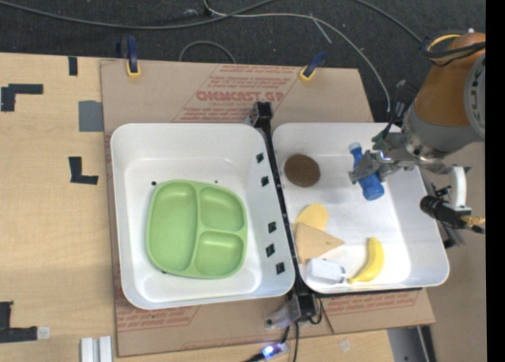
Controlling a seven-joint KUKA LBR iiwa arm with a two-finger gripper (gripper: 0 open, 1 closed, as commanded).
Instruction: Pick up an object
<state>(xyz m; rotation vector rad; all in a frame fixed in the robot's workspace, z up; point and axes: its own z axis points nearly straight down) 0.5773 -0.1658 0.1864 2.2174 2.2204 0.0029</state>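
My gripper (377,162) hangs over the upper right part of the right bin (410,226), below the grey arm with its orange band. A blue object (371,185) lies directly under and against the gripper, partly covered by it. I cannot tell whether it is held. Also in this bin are a round brown disc (301,169), a yellow round piece (313,215), a tan wedge (316,240), a banana (371,261) and a small white object (325,271).
The left bin (130,195) holds a green divided plate (197,229). A black divider (272,195) runs between the two bins. Both bins rest on a cardboard sheet (229,92) clamped at the back. Cables trail across the dark floor behind.
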